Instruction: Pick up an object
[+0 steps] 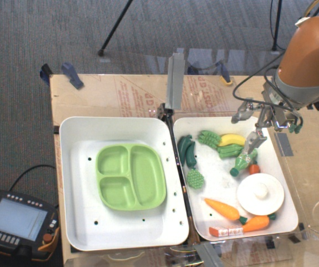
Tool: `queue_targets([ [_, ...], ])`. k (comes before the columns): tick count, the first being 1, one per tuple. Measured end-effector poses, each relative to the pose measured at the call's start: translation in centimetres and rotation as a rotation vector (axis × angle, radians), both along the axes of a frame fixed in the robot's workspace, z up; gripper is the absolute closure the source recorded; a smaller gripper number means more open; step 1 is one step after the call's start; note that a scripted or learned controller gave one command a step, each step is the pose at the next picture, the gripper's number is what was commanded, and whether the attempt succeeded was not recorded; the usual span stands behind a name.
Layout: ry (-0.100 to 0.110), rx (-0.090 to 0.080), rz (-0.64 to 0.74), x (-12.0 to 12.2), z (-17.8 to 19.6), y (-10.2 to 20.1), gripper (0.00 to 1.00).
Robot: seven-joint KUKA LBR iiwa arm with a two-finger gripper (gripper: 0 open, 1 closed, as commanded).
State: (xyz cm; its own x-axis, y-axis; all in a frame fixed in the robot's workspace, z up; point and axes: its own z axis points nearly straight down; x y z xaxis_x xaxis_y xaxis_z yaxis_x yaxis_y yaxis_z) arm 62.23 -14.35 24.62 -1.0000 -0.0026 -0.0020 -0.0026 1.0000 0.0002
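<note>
The right bin (204,121) holds several toy foods. Among them are a yellow banana (232,139), a green pod (229,151), a spiky green piece (208,137), two dark green cucumbers (186,149) and a bumpy green ball (195,178). A green bottle-shaped toy (242,163) lies tilted next to a small red piece (254,169). My gripper (255,140) hangs over the bin's upper right, just above and right of the bottle toy's top. Nothing shows as held.
A round white lid (260,193) sits at the bin's right. Two orange carrots (222,208) (257,223) and a red-and-white box (226,232) lie along the front. The left bin (73,149) holds a light green divided plate (130,177). A grey post (175,82) stands behind the bins.
</note>
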Motion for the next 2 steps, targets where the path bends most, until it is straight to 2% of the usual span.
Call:
queue_targets([
  [1,0.004,0.002,-0.068,1.5,-16.1,-3.0,0.00],
  [2,0.000,0.001,0.028,-1.4,-15.8,-6.4,0.00],
])
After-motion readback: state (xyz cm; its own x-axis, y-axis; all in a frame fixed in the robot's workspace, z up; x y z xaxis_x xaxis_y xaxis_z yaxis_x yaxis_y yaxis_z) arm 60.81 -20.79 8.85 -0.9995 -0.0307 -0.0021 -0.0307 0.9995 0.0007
